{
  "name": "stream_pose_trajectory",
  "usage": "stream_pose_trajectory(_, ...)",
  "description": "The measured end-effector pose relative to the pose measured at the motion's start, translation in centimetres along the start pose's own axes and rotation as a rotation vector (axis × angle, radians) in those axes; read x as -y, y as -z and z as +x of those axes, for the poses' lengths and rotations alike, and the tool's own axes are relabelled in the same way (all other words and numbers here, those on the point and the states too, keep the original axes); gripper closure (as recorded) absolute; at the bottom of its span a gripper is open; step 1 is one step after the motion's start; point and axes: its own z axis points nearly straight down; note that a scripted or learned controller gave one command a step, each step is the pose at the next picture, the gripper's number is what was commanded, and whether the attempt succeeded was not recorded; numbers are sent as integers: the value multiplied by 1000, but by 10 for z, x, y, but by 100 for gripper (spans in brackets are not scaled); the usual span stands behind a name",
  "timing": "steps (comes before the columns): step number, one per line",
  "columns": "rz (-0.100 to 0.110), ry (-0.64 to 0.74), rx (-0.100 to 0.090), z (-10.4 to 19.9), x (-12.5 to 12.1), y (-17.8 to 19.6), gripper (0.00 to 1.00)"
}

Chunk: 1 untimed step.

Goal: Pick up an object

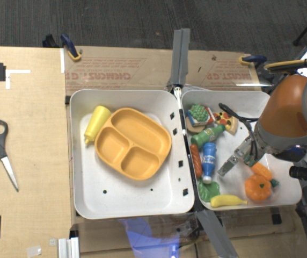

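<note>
**Entry: pick attempt, nothing lifted yet**

Camera view. Landmark: the blue bottle (209, 162), lying in the right bin (282, 200).

- Gripper (229, 166): just right of the blue bottle, low over bare bin floor; whether the claw is apart or together cannot be told. Nothing is seen between its parts.
- Green bottle (208, 134): directly above the blue bottle, touching or nearly so.
- Red item (196, 160): against the blue bottle's left side.
- Yellow banana (227, 200): below it.
- Orange pumpkin (258, 188): to its lower right, past the gripper.
- Yellow tray (133, 142) and yellow bottle (96, 123): well left, in the left bin (126, 200).

Progress, judged: no object chosen or raised; closing and lifting remain.

Obscured: the arm (285, 112) covers the bin's right part; toys (210, 117) above the green bottle are too cluttered to identify.
</note>
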Motion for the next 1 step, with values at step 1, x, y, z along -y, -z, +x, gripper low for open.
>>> stream_pose_trajectory(1, 2, 40, 14, -30, -51, 4, 0)
